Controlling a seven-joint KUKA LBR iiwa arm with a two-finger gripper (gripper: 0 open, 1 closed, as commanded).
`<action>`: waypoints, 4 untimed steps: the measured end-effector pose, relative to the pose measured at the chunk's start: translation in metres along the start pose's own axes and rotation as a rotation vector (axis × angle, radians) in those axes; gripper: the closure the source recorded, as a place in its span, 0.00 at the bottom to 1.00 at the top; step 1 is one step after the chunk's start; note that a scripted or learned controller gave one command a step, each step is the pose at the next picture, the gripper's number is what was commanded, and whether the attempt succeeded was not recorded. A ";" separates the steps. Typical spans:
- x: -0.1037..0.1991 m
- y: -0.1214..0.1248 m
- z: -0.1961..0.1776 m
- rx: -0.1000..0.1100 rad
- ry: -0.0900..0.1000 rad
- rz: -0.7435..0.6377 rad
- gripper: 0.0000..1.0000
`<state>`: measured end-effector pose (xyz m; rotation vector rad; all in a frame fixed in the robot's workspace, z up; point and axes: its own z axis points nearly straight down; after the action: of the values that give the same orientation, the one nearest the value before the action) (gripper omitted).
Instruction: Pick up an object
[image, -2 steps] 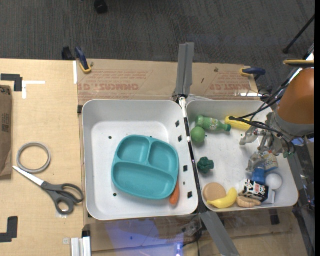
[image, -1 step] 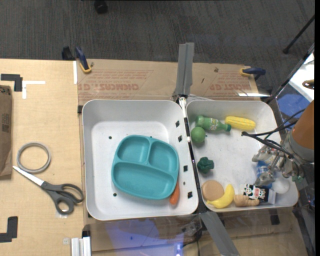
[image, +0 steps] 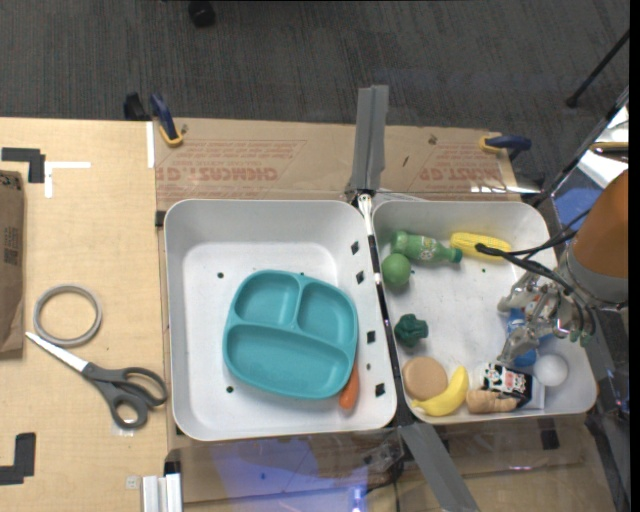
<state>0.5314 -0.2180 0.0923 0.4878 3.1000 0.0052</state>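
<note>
The end effector (image: 527, 330) hovers near the right bin's (image: 455, 212) right edge, above a blue object (image: 522, 348). Whether its grip is apart or together cannot be told. A teal plate (image: 290, 335) fills the left bin (image: 200, 225).

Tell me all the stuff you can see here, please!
bins: 2, white, side by side on the bench
tray: 1, teal, in the left bin
carrot: 1, orange, left bin, at the tray's near right corner
bottle: 1, green, back of the right bin
lime: 1, green, beside the bottle
bananas: 2, yellow, one at the back, one at the front of the right bin
broccoli: 1, dark green, right bin
bun: 1, tan, front of the right bin
scissors: 1, grey, left of the bins
tape: 1 roll, grey, above the scissors
tool: 1, grey, over the right bin's right side
</note>
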 end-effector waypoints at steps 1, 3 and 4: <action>-0.069 0.022 0.000 0.001 -0.001 0.017 0.00; -0.003 0.013 0.000 0.003 0.001 0.272 0.00; -0.005 0.014 -0.010 0.004 -0.002 0.269 1.00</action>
<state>0.5398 -0.2065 0.1023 0.8993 3.0051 -0.0006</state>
